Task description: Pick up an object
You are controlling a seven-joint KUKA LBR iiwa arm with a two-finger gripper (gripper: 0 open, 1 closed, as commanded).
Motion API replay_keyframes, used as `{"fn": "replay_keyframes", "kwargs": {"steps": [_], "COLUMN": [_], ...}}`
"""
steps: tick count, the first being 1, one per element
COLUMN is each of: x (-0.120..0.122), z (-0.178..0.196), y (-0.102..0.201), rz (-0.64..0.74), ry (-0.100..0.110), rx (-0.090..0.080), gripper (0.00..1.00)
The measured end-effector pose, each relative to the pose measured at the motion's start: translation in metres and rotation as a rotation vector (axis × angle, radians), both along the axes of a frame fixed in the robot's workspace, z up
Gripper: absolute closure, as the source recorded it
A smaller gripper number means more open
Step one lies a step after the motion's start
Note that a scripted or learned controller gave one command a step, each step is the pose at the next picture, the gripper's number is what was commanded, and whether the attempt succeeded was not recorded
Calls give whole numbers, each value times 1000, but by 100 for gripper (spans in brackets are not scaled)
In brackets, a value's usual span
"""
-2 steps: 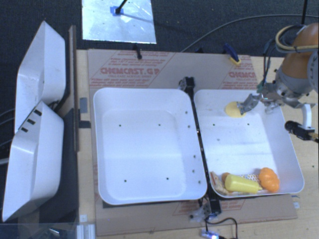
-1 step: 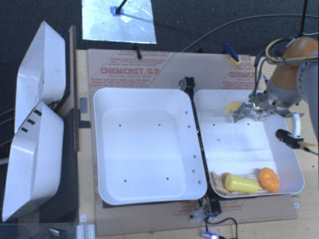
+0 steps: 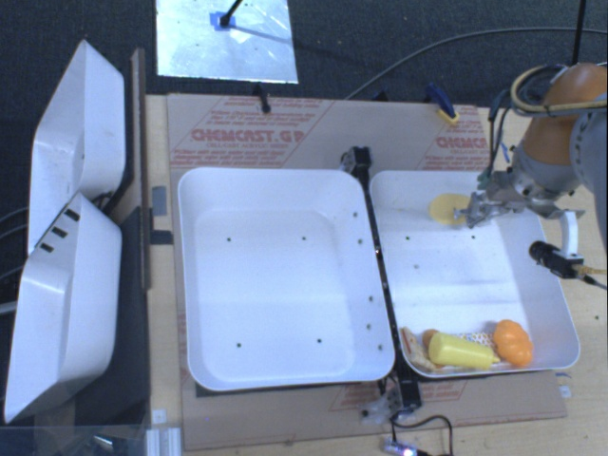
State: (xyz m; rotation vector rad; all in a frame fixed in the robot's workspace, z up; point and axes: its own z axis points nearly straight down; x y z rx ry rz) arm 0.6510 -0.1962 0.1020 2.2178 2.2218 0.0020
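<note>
In the right bin (image 3: pixel 541 283), a pale yellow round object (image 3: pixel 441 207) lies near the far wall. My gripper (image 3: pixel 471 213) sits right beside it on its right, low over the bin floor, and its tip meets the object's edge. Along the bin's near wall lie a yellow cylinder (image 3: pixel 461 351), an orange ball (image 3: pixel 513 342), a small brown piece (image 3: pixel 429 337) and a flat patterned item (image 3: pixel 414 350). The grey arm with its orange band (image 3: pixel 568 112) reaches in from the right.
The left bin (image 3: pixel 275 274) stands beside the right one, separated by a black divider (image 3: pixel 378 255). Two white bins (image 3: pixel 66 245) lean at the far left off the bench. A blue clip (image 3: pixel 442 103) and cables lie behind the bins.
</note>
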Motion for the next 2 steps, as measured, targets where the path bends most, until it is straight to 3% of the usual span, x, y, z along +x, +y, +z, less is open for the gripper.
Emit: {"fn": "replay_keyframes", "kwargs": {"steps": [2], "x": [6], "z": [87], "y": [0], "rz": [-1], "ry": [-2], "rx": [0], "gripper": [100]}}
